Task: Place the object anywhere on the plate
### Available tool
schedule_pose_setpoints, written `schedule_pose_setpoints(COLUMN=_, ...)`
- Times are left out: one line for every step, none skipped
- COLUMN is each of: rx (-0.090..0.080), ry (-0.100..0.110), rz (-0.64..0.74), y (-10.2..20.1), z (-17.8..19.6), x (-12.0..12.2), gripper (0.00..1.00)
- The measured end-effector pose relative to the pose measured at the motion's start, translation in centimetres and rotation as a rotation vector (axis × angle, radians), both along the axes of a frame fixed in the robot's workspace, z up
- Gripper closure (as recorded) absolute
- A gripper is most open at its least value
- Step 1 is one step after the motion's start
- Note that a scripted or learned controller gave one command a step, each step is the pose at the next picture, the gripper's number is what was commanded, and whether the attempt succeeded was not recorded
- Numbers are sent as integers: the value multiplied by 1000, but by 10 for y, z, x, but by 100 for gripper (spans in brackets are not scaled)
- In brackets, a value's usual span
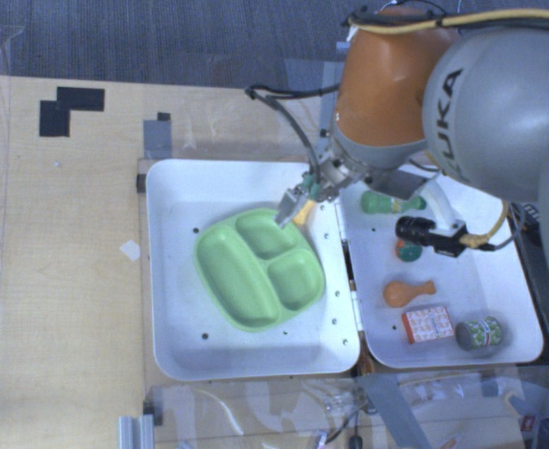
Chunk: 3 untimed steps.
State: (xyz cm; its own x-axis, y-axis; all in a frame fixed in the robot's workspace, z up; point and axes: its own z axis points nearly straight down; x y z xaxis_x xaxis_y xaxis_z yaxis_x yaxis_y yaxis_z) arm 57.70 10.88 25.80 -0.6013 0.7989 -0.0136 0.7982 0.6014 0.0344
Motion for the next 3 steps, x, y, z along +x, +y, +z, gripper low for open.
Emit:
schedule_pose_setpoints(rx=2, ry=-7, rz=3, y=0, z=11, x=2, gripper=100)
schedule_pose_setpoints(rx=-11, ry=32, rz=110, y=-8, z=-74, x=-85, gripper=100)
schedule_pose_setpoints(rx=-13, ry=22, rz=272, y=13, z=-140, x=5, gripper=100)
